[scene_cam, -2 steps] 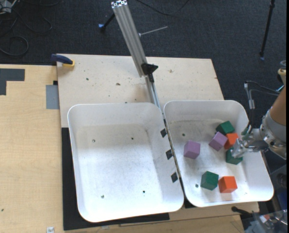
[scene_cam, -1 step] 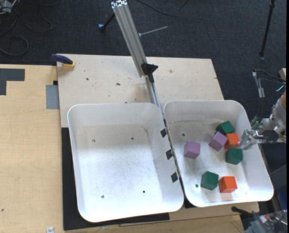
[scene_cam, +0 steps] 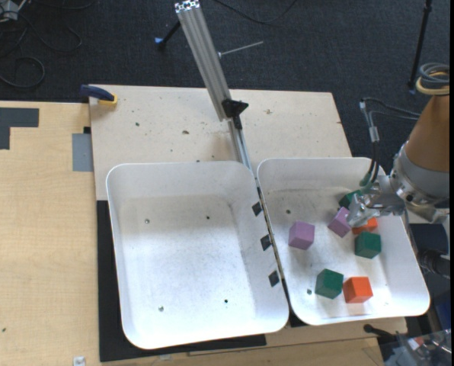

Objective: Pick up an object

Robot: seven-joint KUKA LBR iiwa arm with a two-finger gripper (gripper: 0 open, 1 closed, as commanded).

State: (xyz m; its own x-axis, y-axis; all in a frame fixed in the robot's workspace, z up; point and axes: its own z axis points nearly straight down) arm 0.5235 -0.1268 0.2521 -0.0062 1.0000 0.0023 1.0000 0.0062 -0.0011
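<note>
1. The gripper (scene_cam: 358, 213) is down in the right bin (scene_cam: 410, 300), among the blocks near its far right side.
2. Its tip touches a purple block (scene_cam: 339, 223); whether it pinches it, I cannot tell.
3. Another purple block (scene_cam: 302, 235) lies loose nearby.

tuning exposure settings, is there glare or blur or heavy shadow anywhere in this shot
Camera view: lighting is even and soft, with no blown-out glare on the white bins. The cubes, such as the orange cube, cast only faint shadows. The gripper area looks slightly smeared, so detail there is hard to read. The dark floor at the top is underexposed.
</note>
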